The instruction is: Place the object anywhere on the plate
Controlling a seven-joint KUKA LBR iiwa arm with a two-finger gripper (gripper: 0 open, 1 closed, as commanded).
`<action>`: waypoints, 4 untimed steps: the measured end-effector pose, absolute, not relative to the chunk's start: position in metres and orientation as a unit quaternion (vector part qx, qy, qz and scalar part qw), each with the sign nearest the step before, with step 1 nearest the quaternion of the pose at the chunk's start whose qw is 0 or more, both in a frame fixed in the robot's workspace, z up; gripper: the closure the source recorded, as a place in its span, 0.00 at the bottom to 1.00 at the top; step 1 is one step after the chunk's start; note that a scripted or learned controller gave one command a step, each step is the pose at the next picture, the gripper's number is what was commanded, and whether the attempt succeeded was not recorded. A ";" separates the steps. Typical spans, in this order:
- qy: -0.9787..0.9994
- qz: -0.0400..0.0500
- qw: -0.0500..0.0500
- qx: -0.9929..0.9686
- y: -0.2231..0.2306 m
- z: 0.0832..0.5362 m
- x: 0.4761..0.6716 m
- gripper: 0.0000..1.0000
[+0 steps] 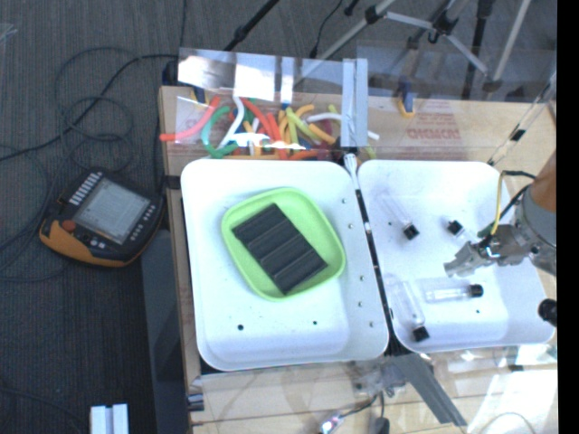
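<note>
A lime green plate lies in the left white bin. A dark grey ribbed rectangular block rests flat on the plate, set diagonally. My gripper hovers low over the right side of the right bin, far from the plate. Just below it lies a clear vial with a black cap. Nothing can be seen held in the gripper.
Several other clear vials with black caps are scattered in the right bin: one at upper left, one at the lower left. A small black piece sits above the gripper. Coloured tubes fill a box behind the left bin.
</note>
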State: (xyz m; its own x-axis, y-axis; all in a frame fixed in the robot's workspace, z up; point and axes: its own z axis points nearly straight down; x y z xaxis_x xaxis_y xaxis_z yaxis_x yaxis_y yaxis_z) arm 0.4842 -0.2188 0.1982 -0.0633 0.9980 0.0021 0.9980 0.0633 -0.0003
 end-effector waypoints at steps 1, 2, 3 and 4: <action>-0.782 -0.001 -0.009 -0.623 -0.171 0.115 0.487 1.00; -0.782 -0.001 -0.009 -0.623 -0.171 0.123 0.488 1.00; -0.782 -0.002 -0.008 -0.623 -0.169 0.131 0.489 1.00; -0.783 -0.003 -0.007 -0.622 -0.168 0.140 0.489 1.00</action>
State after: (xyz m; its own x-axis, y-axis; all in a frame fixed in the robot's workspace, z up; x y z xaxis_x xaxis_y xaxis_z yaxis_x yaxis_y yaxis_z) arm 0.4893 -0.1676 0.1397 -0.2259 0.9741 -0.0070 0.9741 0.2259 0.0129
